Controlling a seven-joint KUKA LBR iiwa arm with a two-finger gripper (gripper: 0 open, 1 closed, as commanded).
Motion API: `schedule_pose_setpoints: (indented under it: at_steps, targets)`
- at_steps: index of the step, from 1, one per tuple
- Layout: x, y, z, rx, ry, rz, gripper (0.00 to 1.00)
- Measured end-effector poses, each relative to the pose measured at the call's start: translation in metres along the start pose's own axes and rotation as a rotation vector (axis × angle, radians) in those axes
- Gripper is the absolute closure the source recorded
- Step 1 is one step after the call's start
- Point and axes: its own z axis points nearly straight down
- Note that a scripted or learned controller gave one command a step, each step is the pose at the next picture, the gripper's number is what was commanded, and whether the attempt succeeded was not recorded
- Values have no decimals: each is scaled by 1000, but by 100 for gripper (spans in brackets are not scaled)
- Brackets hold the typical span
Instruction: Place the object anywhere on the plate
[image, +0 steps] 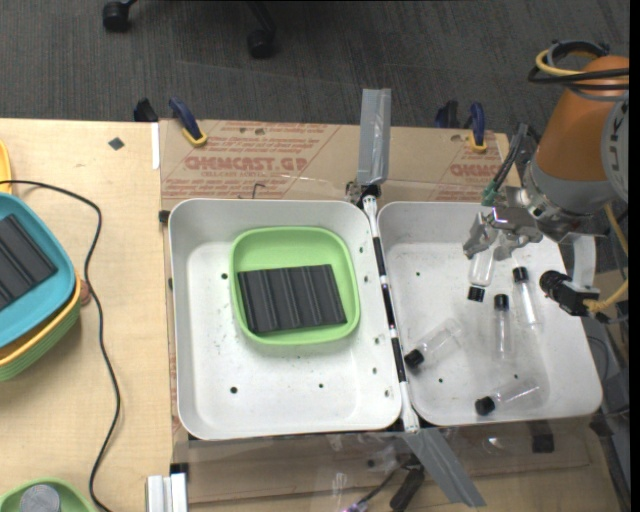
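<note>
Lying in the right bin (560, 395), clear black-capped vials (432, 346); square green plate (294, 287) ribbed.

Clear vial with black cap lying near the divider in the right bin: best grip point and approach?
Grip the clear vial mid-body, coming from straight above with fingers closing across its narrow width. It lies flat and diagonal, cap toward the divider, with open floor on both long sides.

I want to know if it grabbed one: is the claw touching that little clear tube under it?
Cannot tell. In the camera view the claw overlaps the top of a clear tube, hiding any contact or gap.
</note>
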Motion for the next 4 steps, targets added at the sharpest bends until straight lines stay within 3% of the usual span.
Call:
schedule_pose_setpoints:
  at_steps: [1, 3, 4]
  targets:
    - [0, 0, 0, 0, 0, 0, 0]
    - [-60, -27, -61, 1, -1, 478, 0]
    - [-89, -37, -80, 1, 0, 544, 0]
